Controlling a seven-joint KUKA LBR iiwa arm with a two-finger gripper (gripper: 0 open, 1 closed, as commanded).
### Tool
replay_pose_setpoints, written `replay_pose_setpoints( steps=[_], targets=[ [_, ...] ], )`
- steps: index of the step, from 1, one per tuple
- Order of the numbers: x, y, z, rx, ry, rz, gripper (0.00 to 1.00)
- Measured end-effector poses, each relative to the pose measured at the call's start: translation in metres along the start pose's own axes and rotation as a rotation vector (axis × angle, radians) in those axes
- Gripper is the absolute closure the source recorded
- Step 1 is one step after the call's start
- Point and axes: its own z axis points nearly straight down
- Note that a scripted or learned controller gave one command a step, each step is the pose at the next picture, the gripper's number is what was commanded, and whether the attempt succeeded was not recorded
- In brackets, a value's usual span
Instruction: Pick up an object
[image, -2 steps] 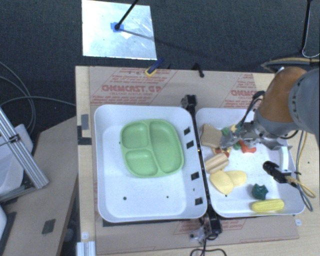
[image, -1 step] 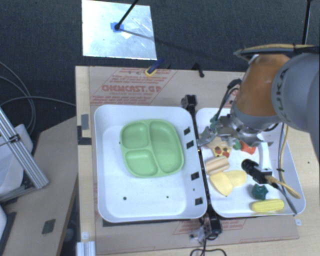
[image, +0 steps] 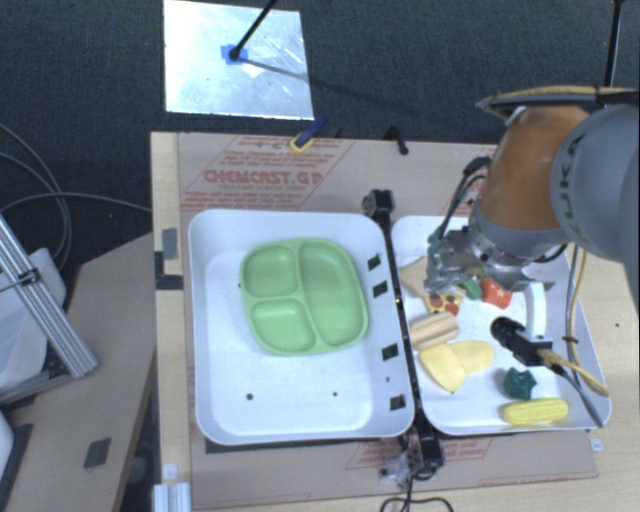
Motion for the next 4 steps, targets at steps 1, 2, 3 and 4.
replay_pose_setpoints(
  steps=[1, 2, 3, 4],
  targets=[
    [0.06, 0.006, -0.003, 0.003, 0.002, -0.006, 1.0],
    [0.154, 0.011, 0.03, 0.006, 0.004, -0.009, 1.0],
    [0.108, -0.048, 0.011, 0.007, -0.001, 0.006, 1.0],
    [0.141, -0.077, 0.037, 0.008, 0.001, -0.002, 1.0]
  ],
)
